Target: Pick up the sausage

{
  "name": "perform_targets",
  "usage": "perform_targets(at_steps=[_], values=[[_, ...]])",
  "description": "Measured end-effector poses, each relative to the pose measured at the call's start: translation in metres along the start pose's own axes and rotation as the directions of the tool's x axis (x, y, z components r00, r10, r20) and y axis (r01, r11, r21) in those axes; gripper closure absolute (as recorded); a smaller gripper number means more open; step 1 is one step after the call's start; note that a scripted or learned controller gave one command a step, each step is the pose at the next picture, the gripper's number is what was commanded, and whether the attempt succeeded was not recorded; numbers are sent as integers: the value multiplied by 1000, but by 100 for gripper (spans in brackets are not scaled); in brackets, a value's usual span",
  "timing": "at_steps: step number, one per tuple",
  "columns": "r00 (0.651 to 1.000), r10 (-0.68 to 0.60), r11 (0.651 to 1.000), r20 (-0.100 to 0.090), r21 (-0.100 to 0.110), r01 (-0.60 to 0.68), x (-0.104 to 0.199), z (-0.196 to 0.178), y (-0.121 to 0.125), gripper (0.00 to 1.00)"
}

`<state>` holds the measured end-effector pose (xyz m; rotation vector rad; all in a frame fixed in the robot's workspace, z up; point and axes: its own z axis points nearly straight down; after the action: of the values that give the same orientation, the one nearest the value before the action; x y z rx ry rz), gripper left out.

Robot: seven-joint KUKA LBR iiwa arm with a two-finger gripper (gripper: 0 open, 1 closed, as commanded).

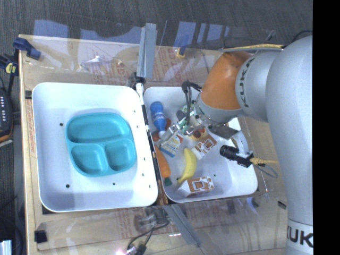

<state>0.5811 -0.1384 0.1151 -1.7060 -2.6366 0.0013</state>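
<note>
The right bin (249, 182) is crowded: bottle (158, 116), banana (187, 165) and cartons (200, 185) pack its left and middle. The left bin (48, 142) holds just a tray (101, 143), with bare rim around.

My grey arm (281, 116) filling the right of the frame, orange band (226, 86) at upper centre-right, wrist bent down and leftward, gripper (186, 122) low at centre, pointing left

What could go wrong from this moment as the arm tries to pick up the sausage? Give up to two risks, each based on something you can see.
1. The sausage lies against the right bin's left wall, so a finger may strike the wall.
2. The banana and small cartons crowd beside it; the gripper, over that clutter, might close on the wrong item.
</note>
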Motion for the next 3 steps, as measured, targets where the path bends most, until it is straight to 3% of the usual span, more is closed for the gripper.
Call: perform_targets(at_steps=[1,2,3], values=[[999,51,999,1,-1,-51,-14,24,15,0],[999,49,999,-3,7,-49,-14,15,13,100],[990,144,990,0,1,-144,15,-77,90,100]])
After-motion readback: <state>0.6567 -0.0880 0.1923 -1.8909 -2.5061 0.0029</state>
